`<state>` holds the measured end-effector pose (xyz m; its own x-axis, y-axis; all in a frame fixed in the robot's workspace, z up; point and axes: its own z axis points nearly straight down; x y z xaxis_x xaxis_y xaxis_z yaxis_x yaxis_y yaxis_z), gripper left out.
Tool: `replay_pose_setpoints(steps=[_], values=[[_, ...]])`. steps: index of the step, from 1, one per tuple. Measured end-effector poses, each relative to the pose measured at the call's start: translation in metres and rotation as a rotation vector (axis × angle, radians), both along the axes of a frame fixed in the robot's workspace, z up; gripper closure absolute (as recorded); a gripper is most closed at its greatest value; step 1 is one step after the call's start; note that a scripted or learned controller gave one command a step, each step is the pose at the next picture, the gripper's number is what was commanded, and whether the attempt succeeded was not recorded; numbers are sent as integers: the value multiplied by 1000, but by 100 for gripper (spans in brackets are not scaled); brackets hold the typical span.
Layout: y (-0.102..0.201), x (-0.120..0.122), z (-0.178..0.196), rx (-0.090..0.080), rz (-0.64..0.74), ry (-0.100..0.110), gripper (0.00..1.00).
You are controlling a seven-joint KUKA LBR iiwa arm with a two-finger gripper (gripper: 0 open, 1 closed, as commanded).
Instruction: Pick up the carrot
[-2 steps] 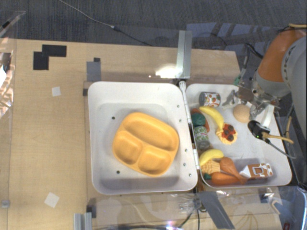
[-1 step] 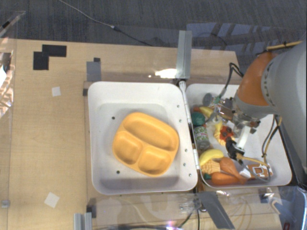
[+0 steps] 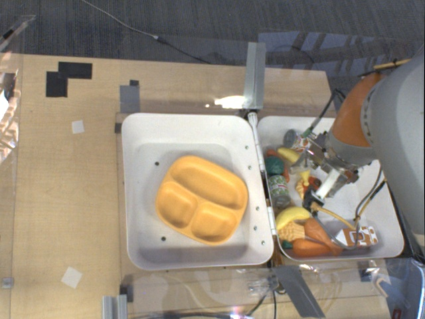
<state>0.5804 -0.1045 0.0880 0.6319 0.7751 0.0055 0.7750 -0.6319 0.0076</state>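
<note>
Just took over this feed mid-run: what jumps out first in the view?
The big yellow divided tray lying alone in the left bin grabs the eye first. Next, the right bin is crowded with toy food along its left and near sides, including the carrot near the front edge. The arm's hand hangs over that pile, just above the carrot.

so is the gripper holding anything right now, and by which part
Cannot be told. The gripper hangs over the right bin amid the toy food, above the carrot, which lies on the bin floor; nothing visibly sits in its grasp.
</note>
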Motion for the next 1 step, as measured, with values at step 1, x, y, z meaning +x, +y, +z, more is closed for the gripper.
replay_pose_setpoints(steps=[1], values=[[-12, -47, 0, 1, -17, -1, 0]])
